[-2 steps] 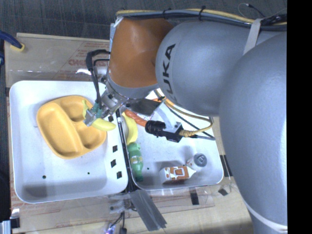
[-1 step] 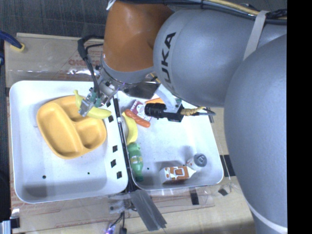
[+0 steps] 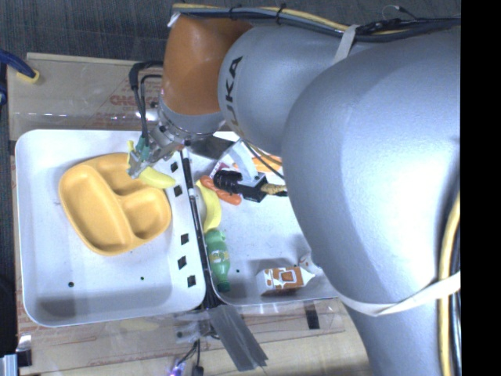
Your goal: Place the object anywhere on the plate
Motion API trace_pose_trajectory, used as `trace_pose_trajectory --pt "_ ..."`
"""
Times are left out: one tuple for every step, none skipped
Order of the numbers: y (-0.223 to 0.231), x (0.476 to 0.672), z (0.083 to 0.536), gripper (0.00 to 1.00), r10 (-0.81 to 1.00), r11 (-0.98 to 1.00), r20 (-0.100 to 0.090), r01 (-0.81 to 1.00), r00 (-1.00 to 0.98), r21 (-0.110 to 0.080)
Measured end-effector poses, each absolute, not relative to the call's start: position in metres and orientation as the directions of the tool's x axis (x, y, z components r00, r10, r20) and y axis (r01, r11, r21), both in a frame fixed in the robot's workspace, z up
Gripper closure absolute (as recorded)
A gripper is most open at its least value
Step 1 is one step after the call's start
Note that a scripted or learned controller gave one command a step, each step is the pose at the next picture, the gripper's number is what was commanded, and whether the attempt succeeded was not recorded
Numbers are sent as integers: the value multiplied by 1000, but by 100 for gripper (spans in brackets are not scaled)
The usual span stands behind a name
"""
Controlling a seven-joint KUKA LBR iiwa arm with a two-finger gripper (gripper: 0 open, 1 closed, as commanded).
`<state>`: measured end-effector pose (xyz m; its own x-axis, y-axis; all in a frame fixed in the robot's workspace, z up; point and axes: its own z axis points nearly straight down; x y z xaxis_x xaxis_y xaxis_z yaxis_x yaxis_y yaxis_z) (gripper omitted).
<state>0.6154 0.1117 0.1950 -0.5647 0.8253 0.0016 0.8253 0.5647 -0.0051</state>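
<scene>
Nearest the camera, well apart from the tool and on the arm's side of it, a small orange-and-white carton lies in the right bin. Closer to the tool, along the wall between the bins: a green bottle, then a banana, then an orange piece. In the left bin, the yellow two-compartment plate sits just nearside of the tool. A yellow curved piece lies directly under the tool, at the plate's rim on the arm's side. Contact looks likely; a grip is not confirmed. Cannot tell whether the tool is open or closed.
</scene>
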Motion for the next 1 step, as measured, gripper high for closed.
trace_pose_trajectory --pt "112 615 195 0 825 565 1 825 -565 -5"
